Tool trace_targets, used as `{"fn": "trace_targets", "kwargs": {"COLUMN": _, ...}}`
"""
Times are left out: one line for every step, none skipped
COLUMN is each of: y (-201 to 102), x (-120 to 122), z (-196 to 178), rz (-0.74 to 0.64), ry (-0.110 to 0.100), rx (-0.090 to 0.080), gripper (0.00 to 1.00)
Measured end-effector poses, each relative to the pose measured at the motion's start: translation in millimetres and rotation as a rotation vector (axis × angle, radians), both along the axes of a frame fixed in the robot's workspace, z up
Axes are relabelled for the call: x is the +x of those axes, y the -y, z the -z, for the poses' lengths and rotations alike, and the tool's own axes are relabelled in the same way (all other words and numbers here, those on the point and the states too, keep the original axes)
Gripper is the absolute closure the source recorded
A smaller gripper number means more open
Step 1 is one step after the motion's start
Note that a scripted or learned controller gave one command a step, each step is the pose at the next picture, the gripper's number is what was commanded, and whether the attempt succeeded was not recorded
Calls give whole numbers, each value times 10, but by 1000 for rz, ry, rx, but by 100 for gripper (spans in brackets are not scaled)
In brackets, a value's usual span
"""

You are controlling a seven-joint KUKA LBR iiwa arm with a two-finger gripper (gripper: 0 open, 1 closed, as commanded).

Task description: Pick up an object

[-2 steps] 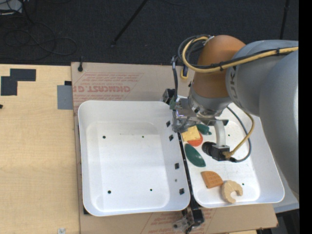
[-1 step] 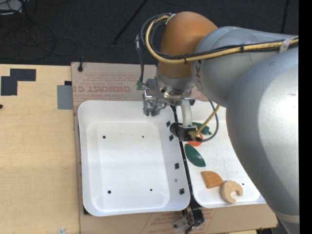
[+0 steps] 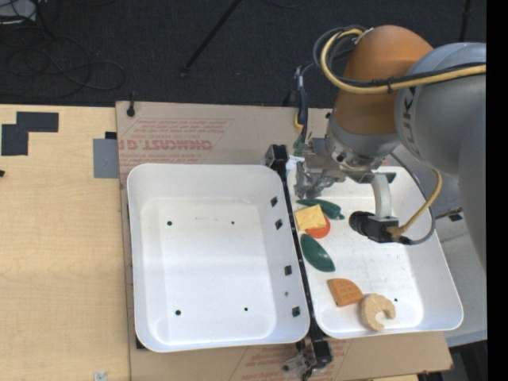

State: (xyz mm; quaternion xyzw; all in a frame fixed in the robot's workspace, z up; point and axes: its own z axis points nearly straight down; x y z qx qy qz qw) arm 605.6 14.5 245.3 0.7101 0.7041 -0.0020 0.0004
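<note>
the arm (image 3: 413, 94) comes in from the right of the frame, its orange band bulging at upper right, and bends down over the upper left corner of the right bin (image 3: 429, 292). the gripper (image 3: 311, 182) hangs there, close to the divider between the two bins, just above a small heap of things. from this slant i cannot tell whether the claw is released or clenched, and nothing can be seen caught in it.

just below the gripper lies a yellow wedge (image 3: 309, 215), resting partly over a red-orange piece (image 3: 319, 229). a dark green leaf shape (image 3: 330, 209) sits touching the wedge on its right side. a second, larger green leaf (image 3: 317, 253) lies just below the red-orange piece, slanting toward lower right. further down the bin, near the lower middle of the frame, is a tan wedge (image 3: 345, 291), and just beside it to the lower right a pale curled piece (image 3: 376, 310) like a bitten ring. a black part with a cable (image 3: 379, 226) hangs to the right of the heap, over the bin floor.

the left bin (image 3: 159, 213) fills the middle of the frame, its floor marked by a few small dark dots. both bins rest on a cardboard sheet (image 3: 198, 133) with red print, lying on a pale wooden bench (image 3: 55, 252).
</note>
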Motion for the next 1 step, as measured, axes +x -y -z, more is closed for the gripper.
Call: {"fn": "trace_targets", "kwargs": {"y": -1270, "x": -377, "z": 765, "rz": -19, "ry": -12, "rx": 7, "gripper": 100}}
